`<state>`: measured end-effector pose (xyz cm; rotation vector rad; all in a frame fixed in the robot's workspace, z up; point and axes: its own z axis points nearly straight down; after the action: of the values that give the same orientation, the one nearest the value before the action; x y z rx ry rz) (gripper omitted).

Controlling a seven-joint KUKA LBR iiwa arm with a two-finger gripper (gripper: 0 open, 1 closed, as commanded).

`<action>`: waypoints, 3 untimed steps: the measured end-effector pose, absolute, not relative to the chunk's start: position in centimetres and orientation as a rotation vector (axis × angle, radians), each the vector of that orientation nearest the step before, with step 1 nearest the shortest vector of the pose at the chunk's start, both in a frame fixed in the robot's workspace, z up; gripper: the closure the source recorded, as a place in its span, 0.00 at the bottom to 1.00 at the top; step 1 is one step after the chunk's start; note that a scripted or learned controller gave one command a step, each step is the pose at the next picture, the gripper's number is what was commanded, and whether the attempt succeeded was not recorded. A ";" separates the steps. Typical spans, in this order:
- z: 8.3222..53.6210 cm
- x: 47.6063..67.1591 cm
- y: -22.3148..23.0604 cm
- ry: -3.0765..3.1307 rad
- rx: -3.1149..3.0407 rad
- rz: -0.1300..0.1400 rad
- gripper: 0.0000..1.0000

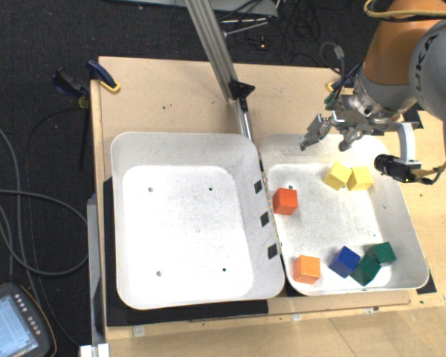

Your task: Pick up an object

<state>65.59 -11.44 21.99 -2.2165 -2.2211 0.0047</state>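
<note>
1. Grey arm (412, 47) with an orange band, reaching in from the right over the bench's (171, 99) far right corner.
2. Jaws (329, 134) spread, with one dark finger (313, 134) toward the left and another (349, 138) toward the right; nothing pinched between them.
3. Jaws hanging above the far edge of the right bin (409, 229), just beyond the two yellow blocks.
4. Yellow block (337, 176) and second yellow block (360, 178) touching side by side in the right bin's far half, near its far wall.
5. Orange-red block (285, 201) alone near the right bin's left wall, about midway along it.
6. Orange block (306, 268) near the right bin's near left corner.
7. Blue block (346, 261) just right of the orange block, apart from it, along the near edge.
8. Two green blocks at the right bin's near right corner: dark green block (367, 268) touching the blue block, second green block (384, 253) just beside it toward the right wall.
9. Left bin (134, 155) lying beside the right one, toward the bench's left edge, walls meeting along the middle.
10. Silver pole (208, 32) slanting down to the far end of the seam between the bins.
11. Blue-and-yellow clamp (97, 76) gripping the bench's far left corner.
</note>
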 end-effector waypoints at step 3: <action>11.9 65.9 -11.2 -2.222 -2.215 0.005 0.00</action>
<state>65.88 -11.21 11.88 -2.2155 -2.2225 0.0054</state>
